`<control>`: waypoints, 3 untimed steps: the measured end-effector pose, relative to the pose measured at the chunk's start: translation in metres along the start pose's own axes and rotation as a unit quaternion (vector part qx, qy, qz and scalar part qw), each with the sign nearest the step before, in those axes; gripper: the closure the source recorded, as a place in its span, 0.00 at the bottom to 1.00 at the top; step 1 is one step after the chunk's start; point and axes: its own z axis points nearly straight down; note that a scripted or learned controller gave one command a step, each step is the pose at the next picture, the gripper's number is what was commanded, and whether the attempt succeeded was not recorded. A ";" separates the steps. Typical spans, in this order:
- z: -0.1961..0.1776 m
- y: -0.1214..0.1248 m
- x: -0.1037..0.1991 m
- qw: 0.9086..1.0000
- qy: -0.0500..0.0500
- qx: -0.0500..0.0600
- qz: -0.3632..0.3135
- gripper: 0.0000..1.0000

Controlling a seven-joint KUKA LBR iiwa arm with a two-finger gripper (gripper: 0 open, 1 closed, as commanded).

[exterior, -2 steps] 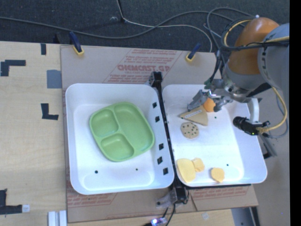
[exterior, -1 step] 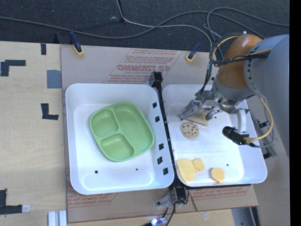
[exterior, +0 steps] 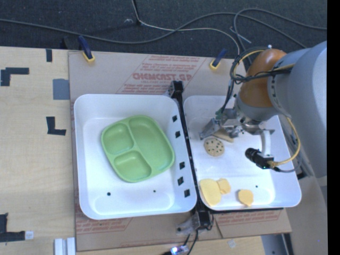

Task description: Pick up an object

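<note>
Green sectioned tray (exterior: 137,147) lies alone in left bin (exterior: 85,142); food pieces sit in right bin (exterior: 287,195). Tool (exterior: 222,129) low over right bin, just above the brown speckled cookie (exterior: 214,146), likely its target; opening and hold cannot be told. Yellow pieces (exterior: 211,191) lie near the front wall, apart

Arm (exterior: 297,94) bent low, gripper (exterior: 220,132) angled down-left.

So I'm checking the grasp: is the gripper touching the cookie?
Cannot tell. In the camera view the gripper sits right at the cookie's upper edge, with no plain gap or contact.
</note>
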 end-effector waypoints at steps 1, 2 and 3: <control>-0.014 0.003 0.000 1.000 -0.001 -0.004 0.000 1.00; -0.074 -0.002 0.005 1.000 0.004 0.001 0.000 1.00; -0.117 0.001 0.004 1.000 0.003 0.001 0.000 1.00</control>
